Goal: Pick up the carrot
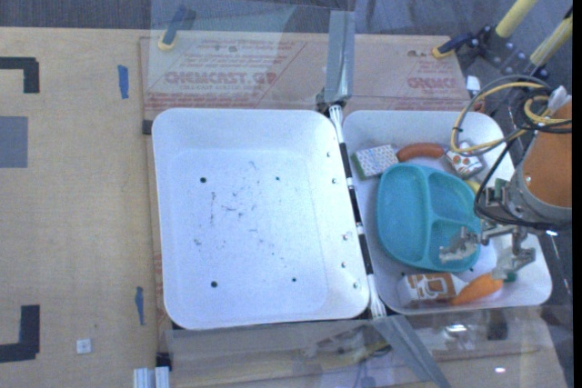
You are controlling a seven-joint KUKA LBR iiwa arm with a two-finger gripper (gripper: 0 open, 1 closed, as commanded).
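Note:
The carrot [476, 290] is a small orange piece lying near the front edge of the right bin [536, 291], beside a small carton [427, 287]. My gripper [488, 256] hangs just above and behind the carrot, over the front right rim of a blue divided plate [418, 213]. Its fingers are spread apart, one over the plate's rim and one to the right near the carrot's tip. Nothing sits between them.
The right bin also holds a red-brown sausage [419, 150], a patterned grey packet [375, 161] and a small printed box [464, 164] at the back. The left bin [182, 223] lies across a metal divider [350, 195]. Cables loop above the arm.

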